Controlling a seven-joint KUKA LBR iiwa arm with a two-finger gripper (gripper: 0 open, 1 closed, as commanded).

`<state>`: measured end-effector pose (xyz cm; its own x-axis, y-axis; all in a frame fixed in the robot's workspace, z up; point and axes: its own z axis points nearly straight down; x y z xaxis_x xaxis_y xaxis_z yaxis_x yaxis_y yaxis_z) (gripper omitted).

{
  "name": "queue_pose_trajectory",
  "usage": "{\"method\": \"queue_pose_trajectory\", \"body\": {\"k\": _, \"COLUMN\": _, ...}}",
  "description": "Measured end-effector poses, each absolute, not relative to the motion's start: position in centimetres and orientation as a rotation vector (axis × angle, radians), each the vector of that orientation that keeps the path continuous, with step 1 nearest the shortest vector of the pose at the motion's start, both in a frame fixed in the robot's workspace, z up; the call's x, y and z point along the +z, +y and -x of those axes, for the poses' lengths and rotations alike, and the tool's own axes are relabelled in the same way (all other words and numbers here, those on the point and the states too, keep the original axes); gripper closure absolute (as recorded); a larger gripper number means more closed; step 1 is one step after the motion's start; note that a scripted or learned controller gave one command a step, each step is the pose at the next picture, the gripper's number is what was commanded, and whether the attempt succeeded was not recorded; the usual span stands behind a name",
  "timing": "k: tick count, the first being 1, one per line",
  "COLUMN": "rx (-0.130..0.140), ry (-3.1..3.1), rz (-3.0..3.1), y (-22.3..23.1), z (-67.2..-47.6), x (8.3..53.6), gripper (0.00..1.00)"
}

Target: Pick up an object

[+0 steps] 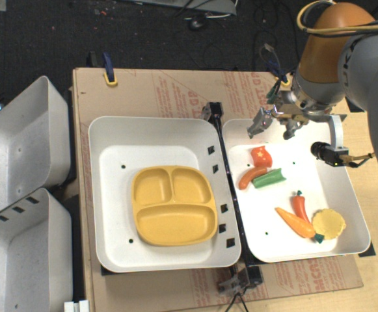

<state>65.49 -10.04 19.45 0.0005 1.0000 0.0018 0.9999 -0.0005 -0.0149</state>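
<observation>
My gripper (274, 127) hangs over the far edge of the right bin (345, 174), its two fingers spread open with nothing between them. Just below it in the bin lie a small red strawberry piece (261, 155), an orange-red sausage-shaped piece (249, 177) and a green piece (269, 179). Nearer the front lie an orange carrot (293, 221), a red chilli (298, 205) and a yellow round piece (328, 223).
The left bin (110, 174) holds a yellow divided plate (174, 205). A black divider (222, 168) runs between the two bins. Two tilted white bins (19, 174) stand off the bench at the left. The grey arm (364, 51) fills the upper right.
</observation>
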Motion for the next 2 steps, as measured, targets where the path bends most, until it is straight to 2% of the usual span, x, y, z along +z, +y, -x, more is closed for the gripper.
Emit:
{"method": "queue_pose_trajectory", "body": {"k": 1, "rx": 0.0, "ry": -2.223, "rz": 2.22, "y": -10.0, "z": -65.8, "x": 20.3, "gripper": 0.0}}
{"method": "queue_pose_trajectory", "body": {"k": 2, "rx": 0.005, "ry": -2.221, "rz": 2.217, "y": -9.5, "z": -65.4, "x": 15.9, "gripper": 0.0}}
